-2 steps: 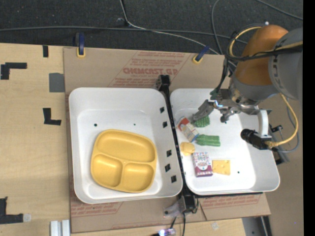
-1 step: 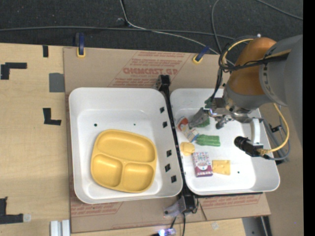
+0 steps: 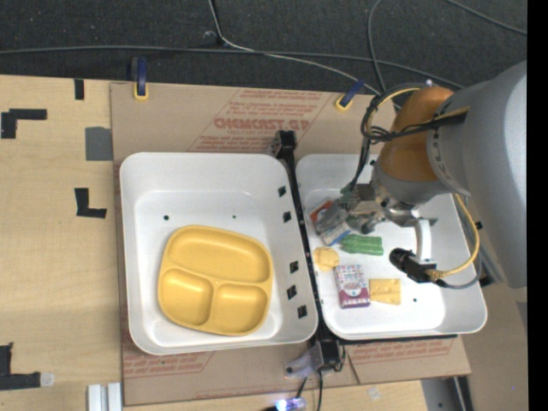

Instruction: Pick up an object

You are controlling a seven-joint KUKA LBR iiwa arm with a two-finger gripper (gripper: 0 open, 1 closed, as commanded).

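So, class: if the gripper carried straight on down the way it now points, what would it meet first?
Most likely the grey-and-red object lying just under the gripper in the right bin; the green piece lies beside it. Depth is unclear from this slanted view.

We look down from one fixed camera above the bench [image 3: 51, 255], tilted at a slant, far enough to take in both white bins: the left bin [image 3: 137, 178] and the right bin [image 3: 454, 311]. The arm [image 3: 488, 152] enters from our right.
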